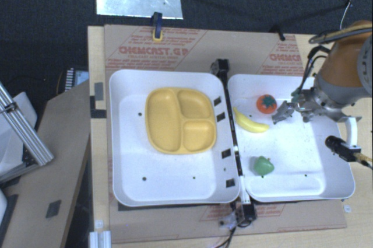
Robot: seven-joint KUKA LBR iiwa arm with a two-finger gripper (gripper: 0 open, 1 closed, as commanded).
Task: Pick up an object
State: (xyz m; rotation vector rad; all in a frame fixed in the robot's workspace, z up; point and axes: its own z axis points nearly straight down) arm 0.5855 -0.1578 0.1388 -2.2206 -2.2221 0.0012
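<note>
In the right bin (335, 182) lie three toy foods: a red-orange tomato (267, 103) at the back left, a yellow banana (250, 122) just in front of it by the left wall, and a green pepper (263, 166) nearer the front. My gripper (293, 116) hangs over the middle of this bin, just right of the tomato and banana. Its fingers stand open with nothing between them.
The left bin (128, 182) holds a yellow divided plate (179, 120). A black divider with clips (228, 124) runs between the two bins. The arm's orange band (344, 63) rises at the right edge. A black fitting (341, 147) sticks out over the right bin's right side.
</note>
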